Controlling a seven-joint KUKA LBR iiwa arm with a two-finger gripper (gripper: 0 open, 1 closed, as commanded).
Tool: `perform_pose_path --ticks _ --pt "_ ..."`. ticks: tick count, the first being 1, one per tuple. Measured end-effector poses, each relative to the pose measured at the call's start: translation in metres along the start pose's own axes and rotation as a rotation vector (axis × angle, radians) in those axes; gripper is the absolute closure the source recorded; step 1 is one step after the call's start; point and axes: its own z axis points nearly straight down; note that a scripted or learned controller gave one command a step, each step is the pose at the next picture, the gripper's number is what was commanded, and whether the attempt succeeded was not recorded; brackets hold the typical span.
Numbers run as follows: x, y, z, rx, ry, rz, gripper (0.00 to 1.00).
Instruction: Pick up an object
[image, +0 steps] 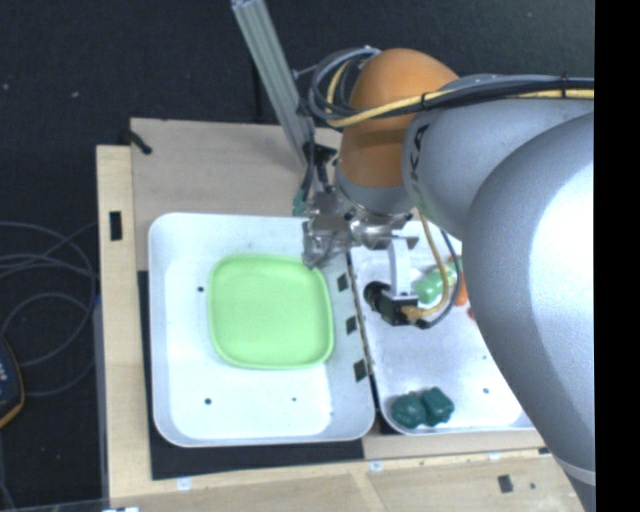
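A light green square plate (270, 312) lies flat in the left bin (180, 400). My gripper (320, 243) hangs over the divider between the bins, just above the plate's far right corner. In the right bin (470, 390), a dark green lumpy object (422, 408) rests at the near edge. A small light green object (430, 287) and an orange sliver (461, 292) show beside the arm, partly hidden by it. I see nothing held by the gripper.
The big grey arm with its orange band (385, 120) covers much of the right bin. A metal strut (275, 70) slants in from the top. A black part with yellow cable (392, 303) hangs below the wrist.
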Motion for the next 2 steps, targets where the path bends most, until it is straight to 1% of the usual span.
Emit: perform_pose_path --ticks 1,2 --pt "0.0112 0.0152 -0.0056 -0.001 0.000 0.002 1.00" --pt "0.0107 0.0151 -0.0056 -0.001 -0.001 0.003 0.00"
